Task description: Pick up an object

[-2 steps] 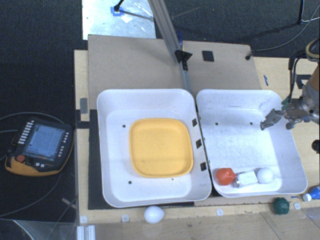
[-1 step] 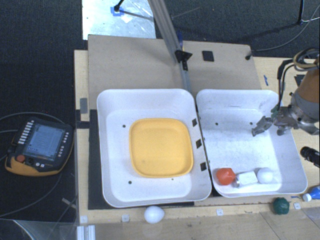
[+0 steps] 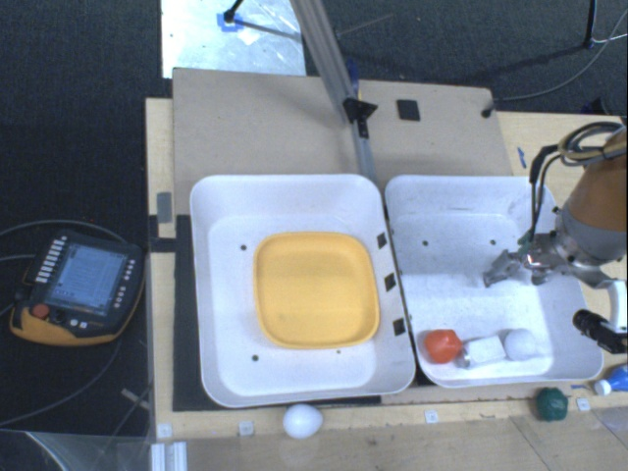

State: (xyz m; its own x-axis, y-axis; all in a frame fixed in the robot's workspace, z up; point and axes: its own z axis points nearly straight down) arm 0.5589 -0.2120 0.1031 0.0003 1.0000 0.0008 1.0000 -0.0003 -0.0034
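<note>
In the right bin (image 3: 461, 214), along its front wall, lie a red lump (image 3: 442, 344), a small white block (image 3: 483, 350) and a white rounded piece (image 3: 520, 342), touching in a row. My gripper (image 3: 500, 269) hangs over the middle of this bin, toward its right side, above and behind those three objects. I see nothing held in it. The grey arm with its orange band (image 3: 599, 200) comes in from the right. The left bin (image 3: 226, 214) holds a yellow square plate (image 3: 317, 288) in its middle.
A white egg shape (image 3: 302, 421) lies on the bench in front of the left bin. A green ball (image 3: 551, 403) and a blue item (image 3: 610, 385) sit by the right bin's front corner. A teach pendant (image 3: 74, 287) rests on the floor at left. A slanted pole (image 3: 329, 47) stands behind the bins.
</note>
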